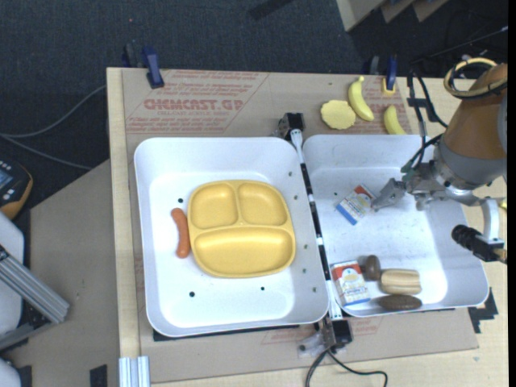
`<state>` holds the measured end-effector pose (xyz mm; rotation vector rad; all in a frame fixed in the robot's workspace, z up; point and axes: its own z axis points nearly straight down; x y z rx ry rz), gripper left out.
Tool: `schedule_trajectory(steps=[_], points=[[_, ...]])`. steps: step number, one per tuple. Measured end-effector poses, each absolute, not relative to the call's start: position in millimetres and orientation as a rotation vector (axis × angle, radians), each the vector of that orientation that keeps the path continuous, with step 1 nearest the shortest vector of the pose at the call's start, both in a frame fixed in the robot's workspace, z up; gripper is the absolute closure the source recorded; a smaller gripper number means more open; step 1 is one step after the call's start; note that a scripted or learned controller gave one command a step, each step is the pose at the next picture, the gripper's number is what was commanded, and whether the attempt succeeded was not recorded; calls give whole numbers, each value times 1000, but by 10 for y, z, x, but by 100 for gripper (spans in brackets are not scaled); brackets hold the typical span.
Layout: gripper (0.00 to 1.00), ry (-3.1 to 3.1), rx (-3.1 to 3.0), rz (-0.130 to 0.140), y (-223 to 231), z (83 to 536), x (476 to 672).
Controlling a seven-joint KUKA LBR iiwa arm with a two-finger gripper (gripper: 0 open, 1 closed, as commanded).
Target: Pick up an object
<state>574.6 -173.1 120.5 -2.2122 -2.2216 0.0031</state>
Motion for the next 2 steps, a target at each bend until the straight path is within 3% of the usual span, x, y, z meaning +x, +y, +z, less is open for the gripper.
schedule_trajectory(steps=[1,2], points=[[0,-2233,-2211,-7,-955,822,6517],[0,-2216,-2220,5,-1121,845,6090]])
